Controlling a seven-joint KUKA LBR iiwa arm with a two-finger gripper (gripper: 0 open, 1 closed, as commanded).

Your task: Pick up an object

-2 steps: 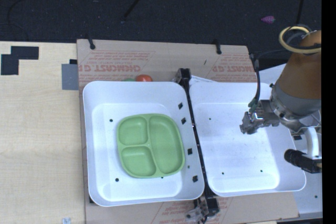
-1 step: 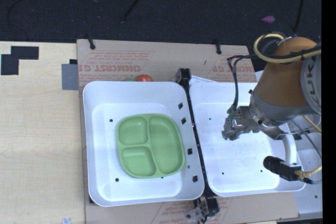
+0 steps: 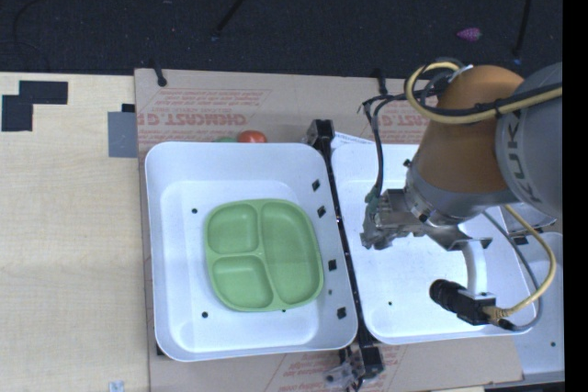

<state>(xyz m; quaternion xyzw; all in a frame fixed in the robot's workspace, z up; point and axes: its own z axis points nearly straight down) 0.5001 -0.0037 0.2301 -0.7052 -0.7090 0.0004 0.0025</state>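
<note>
A green plate point(image 3: 264, 253) with three compartments lies flat in the middle of the left white bin point(image 3: 176, 197). My gripper point(image 3: 378, 228) hangs over the left part of the right white bin point(image 3: 404, 312), close to the divider between the two bins. The orange-banded wrist point(image 3: 464, 138) covers the back and middle of that bin, so whatever lies under it is hidden. I see nothing between the gripper and the bin floor around it.
A small red and green thing point(image 3: 246, 138) lies on the cardboard just behind the left bin's far rim. Black clips point(image 3: 322, 135) join the bins along the divider. Pale bench surface stretches to the left.
</note>
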